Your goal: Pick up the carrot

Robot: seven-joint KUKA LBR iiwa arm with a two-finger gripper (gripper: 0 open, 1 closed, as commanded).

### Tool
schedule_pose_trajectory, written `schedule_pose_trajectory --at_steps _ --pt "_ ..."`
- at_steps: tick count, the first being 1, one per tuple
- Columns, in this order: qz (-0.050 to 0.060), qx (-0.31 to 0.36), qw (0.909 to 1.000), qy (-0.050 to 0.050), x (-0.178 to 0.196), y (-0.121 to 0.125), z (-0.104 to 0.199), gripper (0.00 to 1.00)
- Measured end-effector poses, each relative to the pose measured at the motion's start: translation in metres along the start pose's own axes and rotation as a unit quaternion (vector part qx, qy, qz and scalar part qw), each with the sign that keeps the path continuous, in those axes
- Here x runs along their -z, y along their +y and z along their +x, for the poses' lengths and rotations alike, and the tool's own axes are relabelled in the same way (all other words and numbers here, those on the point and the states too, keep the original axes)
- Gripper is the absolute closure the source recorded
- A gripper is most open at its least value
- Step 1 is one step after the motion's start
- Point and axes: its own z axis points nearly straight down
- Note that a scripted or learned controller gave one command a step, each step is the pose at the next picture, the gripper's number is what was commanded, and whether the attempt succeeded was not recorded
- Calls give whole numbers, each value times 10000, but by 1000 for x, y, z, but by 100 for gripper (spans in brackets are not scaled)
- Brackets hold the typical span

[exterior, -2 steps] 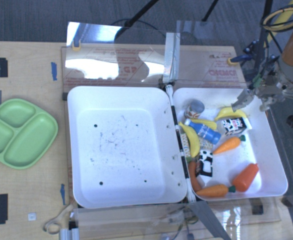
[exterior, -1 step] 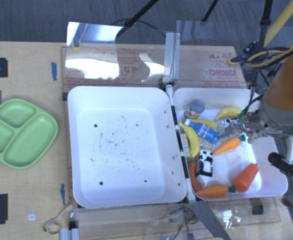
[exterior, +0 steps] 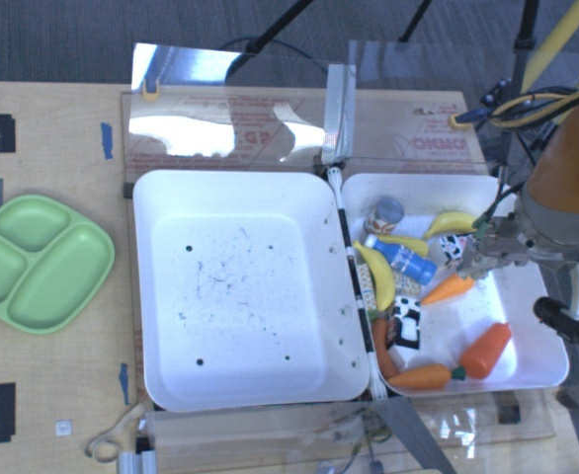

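Claw point(exterior: 484, 256) sits by carrot point(exterior: 448, 289); panel lettering reads mirrored.

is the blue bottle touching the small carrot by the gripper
Apart. The camera view shows white bin floor between the blue bottle and the small carrot.

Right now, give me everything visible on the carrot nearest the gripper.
The small carrot is orange, smooth and plastic-looking, tapering to a point at its lower-left end. It lies tilted in the right bin, its thick end up and right, directly under the gripper. Its tip sits close to the blue bottle. No green top can be made out. Whether the gripper touches it cannot be told.
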Motion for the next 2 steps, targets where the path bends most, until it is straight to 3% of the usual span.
schedule_pose_trajectory --at_steps 1,2 --pt "1 0 10000 0 0 0 0 0" --pt "18 125 9999 4 -28 -22 -7 0"
